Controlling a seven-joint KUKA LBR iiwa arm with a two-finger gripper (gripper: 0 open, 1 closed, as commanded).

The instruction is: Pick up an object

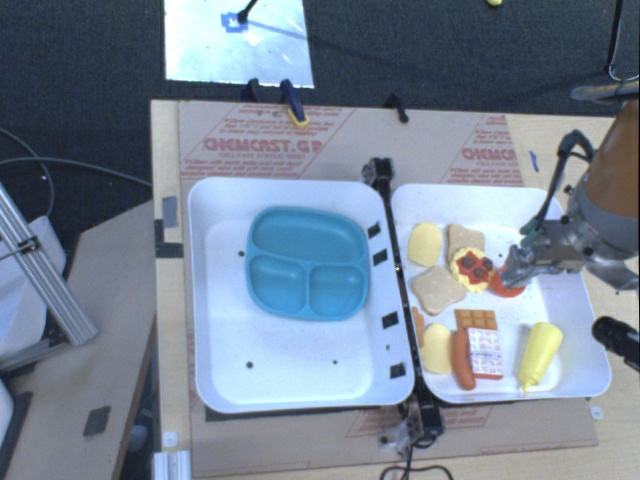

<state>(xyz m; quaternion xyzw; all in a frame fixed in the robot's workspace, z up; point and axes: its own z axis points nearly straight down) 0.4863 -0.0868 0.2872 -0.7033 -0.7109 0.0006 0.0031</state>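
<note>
Camera view: gripper low in right bin, over a red item beside the pizza slice; finger state cannot be told. Blue tray in left bin.

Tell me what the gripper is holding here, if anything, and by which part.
It cannot be told. The gripper is down in the right bin over a red item, but no object shows between its fingers.

Arm: grey, orange band above the wrist, entering from the right edge, angled down and leftward. End effector: low over the right bin, pointing left; a dark cable loops above the wrist.
</note>
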